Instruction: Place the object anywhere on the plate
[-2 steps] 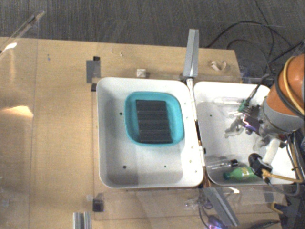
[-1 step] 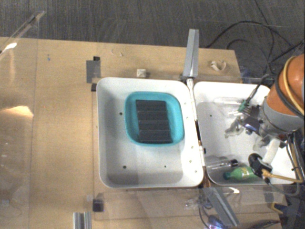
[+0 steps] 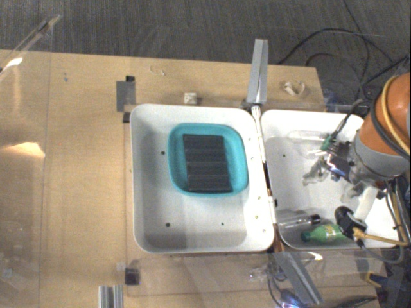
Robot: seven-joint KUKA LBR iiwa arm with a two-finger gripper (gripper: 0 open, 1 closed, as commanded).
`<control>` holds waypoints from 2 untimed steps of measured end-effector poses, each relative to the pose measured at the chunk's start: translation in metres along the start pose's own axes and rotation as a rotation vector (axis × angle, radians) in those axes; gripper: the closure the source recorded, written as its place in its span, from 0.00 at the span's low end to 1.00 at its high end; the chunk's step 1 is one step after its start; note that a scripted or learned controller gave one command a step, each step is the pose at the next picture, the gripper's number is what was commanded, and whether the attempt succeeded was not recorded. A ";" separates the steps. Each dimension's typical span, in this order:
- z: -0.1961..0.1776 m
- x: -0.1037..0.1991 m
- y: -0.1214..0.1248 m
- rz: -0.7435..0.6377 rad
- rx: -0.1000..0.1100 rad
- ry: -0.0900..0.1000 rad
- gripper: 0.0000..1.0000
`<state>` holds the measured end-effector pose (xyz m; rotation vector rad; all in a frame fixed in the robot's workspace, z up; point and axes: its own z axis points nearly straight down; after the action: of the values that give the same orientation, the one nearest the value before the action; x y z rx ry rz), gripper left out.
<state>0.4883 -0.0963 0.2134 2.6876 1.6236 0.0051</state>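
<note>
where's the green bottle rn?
In the camera view, the green bottle lies on its side at the near edge of the right bin, beside a clear tube-like item, below the arm's wrist.

The plate (image 3: 208, 159) is turquoise, with a dark charcoal, ribbed block (image 3: 207, 163) on it. Both bins (image 3: 154, 172) are white, on a pale tan wooden bench (image 3: 70, 172). The bottle (image 3: 324, 233) is green, and the arm (image 3: 393, 130) is grey with an orange band.

left white bin (image 3: 148, 230) | right white bin (image 3: 282, 147) touching it | wooden bench (image 3: 70, 172) | grey carpet (image 3: 160, 11) behind
</note>
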 end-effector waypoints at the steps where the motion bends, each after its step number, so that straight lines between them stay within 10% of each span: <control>1: 0.000 0.000 0.000 0.000 0.000 0.000 0.00; 2: 0.000 0.000 0.000 0.000 0.000 0.000 0.00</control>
<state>0.4883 -0.0963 0.2134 2.6876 1.6236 0.0051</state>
